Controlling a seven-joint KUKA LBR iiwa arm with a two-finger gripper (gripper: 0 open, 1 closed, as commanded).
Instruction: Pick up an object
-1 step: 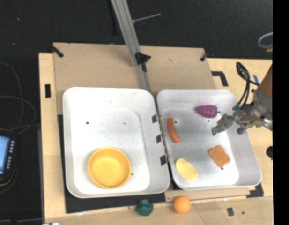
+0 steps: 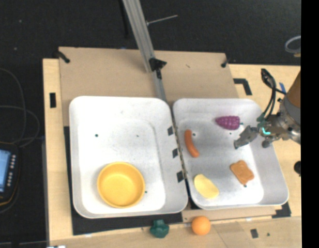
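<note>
The right bin [image 2: 262, 190] holds a purple bunch of grapes [image 2: 227, 122] at the back, an orange sausage-shaped piece [image 2: 191, 142] near its left wall, a pale yellow piece [image 2: 206, 186] at the front and an orange-brown piece [image 2: 242, 172] at the front right. My gripper [image 2: 254, 136] hangs over the right side of this bin, just right of the grapes and above the orange-brown piece. Nothing shows between its fingers.
The left bin [image 2: 118, 118] holds a yellow bowl [image 2: 121, 184] at its front. An orange ball [image 2: 200, 225] and a green object [image 2: 159, 229] lie on the bench in front of the bins. A metal rail [image 2: 141, 30] slants down from the back.
</note>
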